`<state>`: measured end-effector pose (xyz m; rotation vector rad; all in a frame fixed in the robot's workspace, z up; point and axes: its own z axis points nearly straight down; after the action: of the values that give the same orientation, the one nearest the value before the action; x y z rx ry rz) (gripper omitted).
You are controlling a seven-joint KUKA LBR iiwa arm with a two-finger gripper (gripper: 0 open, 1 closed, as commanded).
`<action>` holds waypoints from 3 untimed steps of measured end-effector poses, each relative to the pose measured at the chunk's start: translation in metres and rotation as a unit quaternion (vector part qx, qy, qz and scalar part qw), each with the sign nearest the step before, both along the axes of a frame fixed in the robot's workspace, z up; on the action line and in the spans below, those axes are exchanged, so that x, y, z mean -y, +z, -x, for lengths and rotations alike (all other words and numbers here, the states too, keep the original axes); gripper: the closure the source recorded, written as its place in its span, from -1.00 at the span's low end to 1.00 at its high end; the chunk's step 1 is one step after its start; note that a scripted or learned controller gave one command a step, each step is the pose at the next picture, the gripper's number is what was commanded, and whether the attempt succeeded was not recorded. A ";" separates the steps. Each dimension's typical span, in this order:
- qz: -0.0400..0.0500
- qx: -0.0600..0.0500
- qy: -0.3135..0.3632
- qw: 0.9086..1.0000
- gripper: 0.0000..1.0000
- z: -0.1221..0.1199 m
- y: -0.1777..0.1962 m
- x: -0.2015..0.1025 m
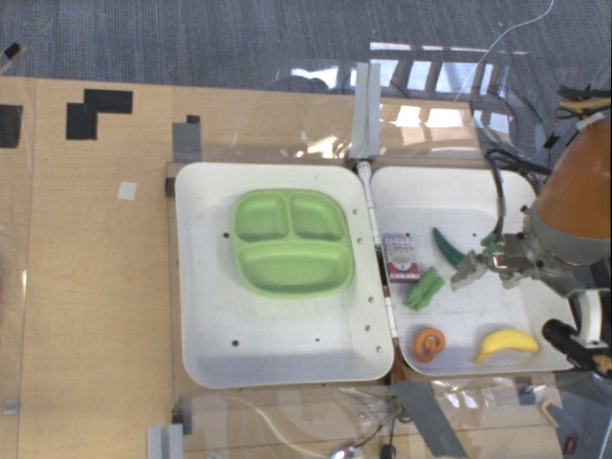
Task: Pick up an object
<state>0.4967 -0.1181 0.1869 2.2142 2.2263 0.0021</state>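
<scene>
While the gripper (pixel 466 273), its spread unclear, hung just beside the green pepper (pixel 447 246), a centred straight descent was advised.

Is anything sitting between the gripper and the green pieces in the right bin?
Nothing visible does. The gripper hangs over bare bin floor, with the darker green piece just up-left and the lighter green piece just down-left. The banana and orange object lie nearer the camera, off those lines.
</scene>
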 end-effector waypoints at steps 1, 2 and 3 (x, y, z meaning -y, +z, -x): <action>0.002 0.004 0.037 0.999 -1.00 -0.060 -0.092 -0.010; 0.000 0.002 0.055 0.998 -1.00 -0.125 -0.091 -0.013; 0.002 0.004 0.064 0.998 -1.00 -0.175 -0.098 -0.030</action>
<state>0.6715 -0.0880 0.0893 2.0625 2.3566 0.0065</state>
